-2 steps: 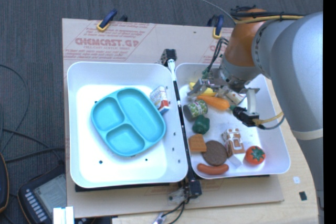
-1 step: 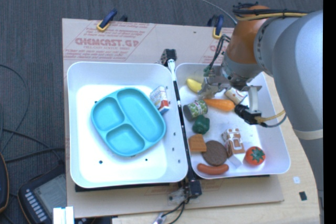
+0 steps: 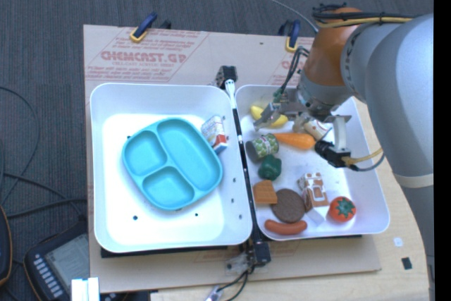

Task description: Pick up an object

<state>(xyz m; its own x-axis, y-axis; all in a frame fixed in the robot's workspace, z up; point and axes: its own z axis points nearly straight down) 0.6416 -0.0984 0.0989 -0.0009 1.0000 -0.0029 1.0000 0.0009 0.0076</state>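
Toy carrot (image 3: 296,141) lies just below gripper (image 3: 283,115) — right bin (image 3: 370,211).

Bright, even overhead light, sharp focus, mild glare on the left bin (image 3: 113,173), soft shadows.

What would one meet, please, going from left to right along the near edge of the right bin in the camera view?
Orange cracker → red sausage → brown cookie → small gingerbread house → tomato.

banana (image 3: 268,113) partly hidden under arm (image 3: 352,60), arm cut off right
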